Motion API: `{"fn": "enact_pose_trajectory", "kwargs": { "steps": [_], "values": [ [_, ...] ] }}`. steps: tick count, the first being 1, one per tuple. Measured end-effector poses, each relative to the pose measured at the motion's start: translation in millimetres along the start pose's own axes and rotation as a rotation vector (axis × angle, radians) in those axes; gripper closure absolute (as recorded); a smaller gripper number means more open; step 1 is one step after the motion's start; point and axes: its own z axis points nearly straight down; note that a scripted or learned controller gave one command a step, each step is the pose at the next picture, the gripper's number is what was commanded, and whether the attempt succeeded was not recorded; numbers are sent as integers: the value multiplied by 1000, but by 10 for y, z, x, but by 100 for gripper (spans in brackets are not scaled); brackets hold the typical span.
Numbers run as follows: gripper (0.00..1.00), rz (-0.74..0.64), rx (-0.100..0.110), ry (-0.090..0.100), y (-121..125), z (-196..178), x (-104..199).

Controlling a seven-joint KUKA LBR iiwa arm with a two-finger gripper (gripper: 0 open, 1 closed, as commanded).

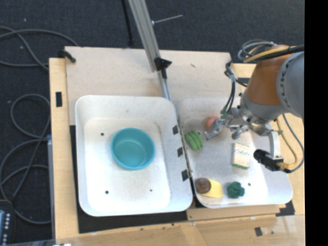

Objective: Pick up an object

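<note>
My gripper (225,128) hangs over the upper part of the right bin (277,191), below the arm's orange band. A small red-orange object (210,122) lies just left of it, partly covered by the gripper's metal parts. Below and to the left rests a green ribbed object (194,140). Under the gripper, toward the front, lies a cream speckled block (241,155). A yellow piece with a brown end (209,187) and a dark green lump (235,189) sit near the bin's front edge.
The left bin (92,111) holds a teal bowl (133,147). A slanted metal pole (148,35) rises from the back between the bins. Cables trail from the wrist on the right.
</note>
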Motion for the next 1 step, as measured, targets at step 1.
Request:
{"fn": "enact_pose_trajectory", "kwargs": {
  "steps": [1],
  "values": [
    [0, 0, 1, 0, -10, 528, -17]
  ]
}}
